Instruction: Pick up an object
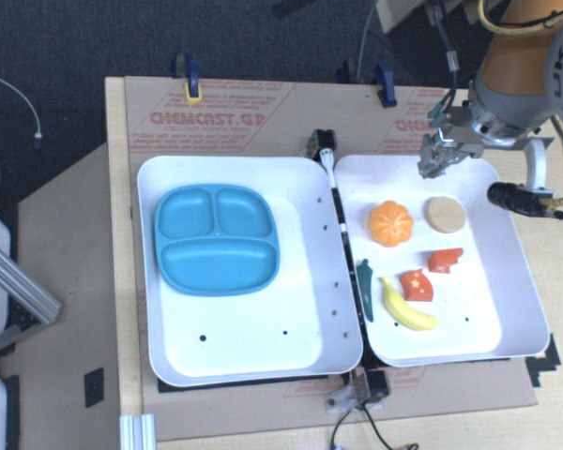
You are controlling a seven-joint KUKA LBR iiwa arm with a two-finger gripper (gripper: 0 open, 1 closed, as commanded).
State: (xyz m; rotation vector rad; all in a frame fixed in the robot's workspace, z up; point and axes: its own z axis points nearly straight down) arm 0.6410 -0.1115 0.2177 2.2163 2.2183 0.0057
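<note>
The shallow white plastic bin on the left (300,336) bears a blue three-part plastic tray (216,239). The right white bin (507,326) holds the objects: a yellow banana (408,310), an orange fruit (391,223), a round beige biscuit (445,215), two red pieces (430,272).

The two-finger gripper (438,164) hangs above this bin's far edge, fingers narrow, holding nothing. The step seems to be the approach; next it should move over one object and descend.
</note>
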